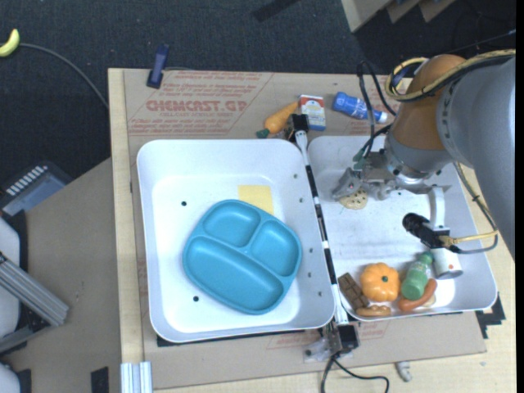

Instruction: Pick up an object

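My gripper (354, 183) hangs low over the upper left part of the right bin (372, 237), right above a small tan cookie-like piece (354, 201) that lies on the bin floor. I cannot make out whether it touches the piece. At the bin's front edge lie an orange pumpkin (381, 281), a green bottle (416, 282), a brown chocolate bar (351, 289) and a reddish sausage-like piece (374, 309). A white cylinder (447, 263) lies just right of them.
The left bin (149, 188) holds a blue divided plate (241, 255) and a yellow slice (256, 194). Behind the bins on the cardboard lie an orange carrot (281, 118), a small carton (312, 111), a blue bottle (355, 106) and a blue marker (158, 65).
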Controlling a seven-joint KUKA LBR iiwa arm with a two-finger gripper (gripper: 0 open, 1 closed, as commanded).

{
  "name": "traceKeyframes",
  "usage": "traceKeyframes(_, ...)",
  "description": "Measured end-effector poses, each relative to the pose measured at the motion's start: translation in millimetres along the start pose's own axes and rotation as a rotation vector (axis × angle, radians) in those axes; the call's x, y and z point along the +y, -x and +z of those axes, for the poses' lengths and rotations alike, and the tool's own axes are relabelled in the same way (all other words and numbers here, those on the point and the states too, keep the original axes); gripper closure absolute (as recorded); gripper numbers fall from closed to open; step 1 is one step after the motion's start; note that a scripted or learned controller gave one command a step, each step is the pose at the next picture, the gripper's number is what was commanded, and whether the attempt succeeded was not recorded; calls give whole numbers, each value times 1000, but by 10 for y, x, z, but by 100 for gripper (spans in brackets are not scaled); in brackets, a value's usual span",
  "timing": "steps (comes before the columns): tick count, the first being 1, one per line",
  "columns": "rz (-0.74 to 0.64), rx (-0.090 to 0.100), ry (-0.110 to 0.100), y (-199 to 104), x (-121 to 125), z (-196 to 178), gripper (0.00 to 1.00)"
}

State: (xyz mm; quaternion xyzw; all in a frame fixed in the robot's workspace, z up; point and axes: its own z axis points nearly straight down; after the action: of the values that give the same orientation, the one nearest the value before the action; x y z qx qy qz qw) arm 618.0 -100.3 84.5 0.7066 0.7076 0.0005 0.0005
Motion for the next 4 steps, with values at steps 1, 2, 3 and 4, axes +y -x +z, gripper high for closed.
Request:
traceKeyframes(1,-1,-2,7,3,20,-127,100)
traceKeyframes(2,-2,0,5,-583,475,-1308,100)
traceKeyframes(3,2,0,-3,-679,-299,-996,100)
traceKeyframes(4,0,1,-4,-1316,-624,-999,100)
